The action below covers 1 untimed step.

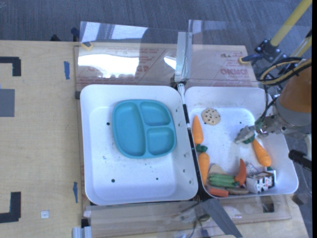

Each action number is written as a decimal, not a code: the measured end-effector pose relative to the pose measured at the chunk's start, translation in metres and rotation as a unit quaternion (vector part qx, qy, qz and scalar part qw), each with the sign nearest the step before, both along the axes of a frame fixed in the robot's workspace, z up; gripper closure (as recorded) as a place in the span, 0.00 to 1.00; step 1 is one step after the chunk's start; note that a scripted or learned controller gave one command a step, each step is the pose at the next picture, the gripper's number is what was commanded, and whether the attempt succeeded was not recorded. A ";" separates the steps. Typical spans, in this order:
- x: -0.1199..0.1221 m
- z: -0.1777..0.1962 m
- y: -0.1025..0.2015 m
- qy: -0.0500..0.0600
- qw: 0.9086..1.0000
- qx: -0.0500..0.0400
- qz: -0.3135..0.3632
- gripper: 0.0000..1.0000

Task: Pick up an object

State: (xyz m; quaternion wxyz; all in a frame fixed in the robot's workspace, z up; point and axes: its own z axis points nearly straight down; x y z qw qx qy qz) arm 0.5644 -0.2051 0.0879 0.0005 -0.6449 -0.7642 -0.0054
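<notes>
Nearest us, the carton (261, 182) and bean pod (222, 180) pile sits well below the gripper (246, 134). We read the carrot (261, 152) just beside the tips, down-right, long axis slanting away toward the bin (225, 119) corner. We can't tell the grip state; nothing visibly held.

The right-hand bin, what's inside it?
The right bin holds a cookie, three carrots, green beans and a small carton. The pile at its near edge overlaps, hiding whatever lies underneath.
</notes>
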 end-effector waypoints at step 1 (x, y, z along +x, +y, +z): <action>0.000 0.012 -0.006 -0.002 1.000 -0.005 -0.003 1.00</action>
